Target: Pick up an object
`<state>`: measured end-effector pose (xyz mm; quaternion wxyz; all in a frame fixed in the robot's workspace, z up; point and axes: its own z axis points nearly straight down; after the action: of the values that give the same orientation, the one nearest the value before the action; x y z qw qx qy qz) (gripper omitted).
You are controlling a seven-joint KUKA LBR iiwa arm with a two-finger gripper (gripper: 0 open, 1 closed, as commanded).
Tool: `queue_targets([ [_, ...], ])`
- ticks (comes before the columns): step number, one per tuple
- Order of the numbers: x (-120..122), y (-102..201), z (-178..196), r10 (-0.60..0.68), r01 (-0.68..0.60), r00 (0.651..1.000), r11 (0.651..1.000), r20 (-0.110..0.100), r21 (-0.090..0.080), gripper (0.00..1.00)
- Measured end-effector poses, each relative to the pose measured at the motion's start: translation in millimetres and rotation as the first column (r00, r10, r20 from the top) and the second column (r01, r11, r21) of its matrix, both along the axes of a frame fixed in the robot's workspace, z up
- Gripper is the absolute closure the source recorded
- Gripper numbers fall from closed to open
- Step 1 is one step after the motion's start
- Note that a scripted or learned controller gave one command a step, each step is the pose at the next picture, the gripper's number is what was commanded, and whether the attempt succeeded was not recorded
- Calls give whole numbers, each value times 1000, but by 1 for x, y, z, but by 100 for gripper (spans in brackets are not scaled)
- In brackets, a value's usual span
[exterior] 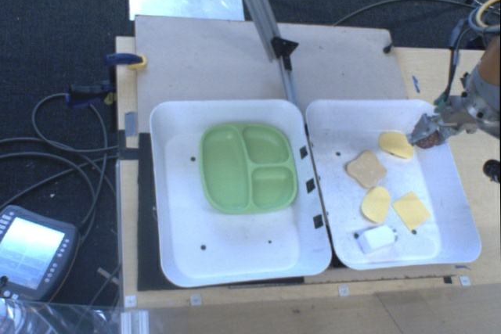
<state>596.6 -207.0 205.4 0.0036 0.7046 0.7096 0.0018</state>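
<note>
2 white bins (235, 266), end effector (427, 135) clamped on small brown piece (428, 140), beside yellow slice (395, 145)

The left bin (235, 192) is mostly taken up by a green divided plate (249, 168) at its middle, leaving bare white floor along its lower edge and left side. In the right bin (337, 129), the upper left stretch is bare. Four flat pieces crowd the middle and right: a tan slice (366, 168), three yellow pieces (396, 144) (376, 204) (411, 210), and a white block (376, 238) near the lower wall. The hand (427, 135) sits at the right rim, just beside the uppermost yellow piece. A slanted metal pole (258, 0) crosses above the counter (211, 59) at upper centre.
</note>
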Motion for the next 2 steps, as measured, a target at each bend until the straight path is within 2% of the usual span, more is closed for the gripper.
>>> queue_targets([
  [2,19,101,-6,5,-5,1000,1000,-6,5,100],
])
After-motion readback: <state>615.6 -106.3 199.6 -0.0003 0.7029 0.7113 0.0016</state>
